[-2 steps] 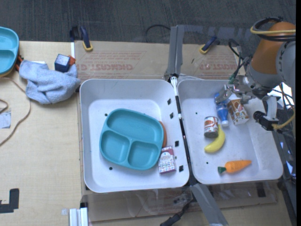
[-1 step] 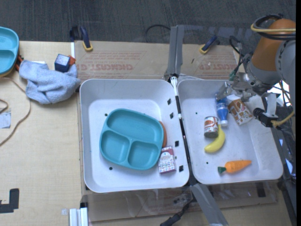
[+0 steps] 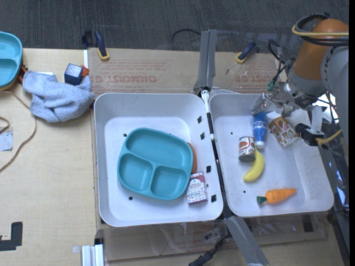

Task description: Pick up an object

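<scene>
In the right bin (image 3: pixel 310 173) lie a blue bottle (image 3: pixel 259 131), a small can (image 3: pixel 247 147), a yellow banana (image 3: pixel 254 168), an orange carrot (image 3: pixel 279 195) and a brown snack packet (image 3: pixel 282 131). My gripper (image 3: pixel 270 106) hangs at the bin's far side, just above the top end of the blue bottle and beside the packet. The wrist hides its tips. Nothing is seen lifted off the bin floor.
The left bin (image 3: pixel 111 148) bears a teal divided plate (image 3: pixel 156 162) and a small red-and-white carton (image 3: pixel 197 189). On the bench at far left lie a grey cloth (image 3: pixel 55 97), a small blue cube (image 3: pixel 73 73) and a teal dish (image 3: pixel 8 57).
</scene>
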`<action>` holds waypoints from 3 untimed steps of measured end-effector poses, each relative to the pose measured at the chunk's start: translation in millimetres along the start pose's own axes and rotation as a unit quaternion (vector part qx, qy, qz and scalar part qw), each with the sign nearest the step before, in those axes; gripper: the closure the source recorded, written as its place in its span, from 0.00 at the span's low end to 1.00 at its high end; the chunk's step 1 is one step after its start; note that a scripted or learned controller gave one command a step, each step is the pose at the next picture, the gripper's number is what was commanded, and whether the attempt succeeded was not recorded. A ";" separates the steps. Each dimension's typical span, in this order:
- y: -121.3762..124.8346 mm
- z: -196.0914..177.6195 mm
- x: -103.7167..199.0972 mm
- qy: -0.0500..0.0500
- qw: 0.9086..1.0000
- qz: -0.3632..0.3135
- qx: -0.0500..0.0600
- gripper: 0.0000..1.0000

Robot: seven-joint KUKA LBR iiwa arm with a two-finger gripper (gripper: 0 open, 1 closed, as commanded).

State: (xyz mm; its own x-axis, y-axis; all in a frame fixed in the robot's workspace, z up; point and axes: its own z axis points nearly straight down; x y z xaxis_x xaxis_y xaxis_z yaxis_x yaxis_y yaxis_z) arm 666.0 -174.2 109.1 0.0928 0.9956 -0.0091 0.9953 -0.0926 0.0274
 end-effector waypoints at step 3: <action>-56.3 -115.6 74.2 0.003 0.998 0.065 0.014 1.00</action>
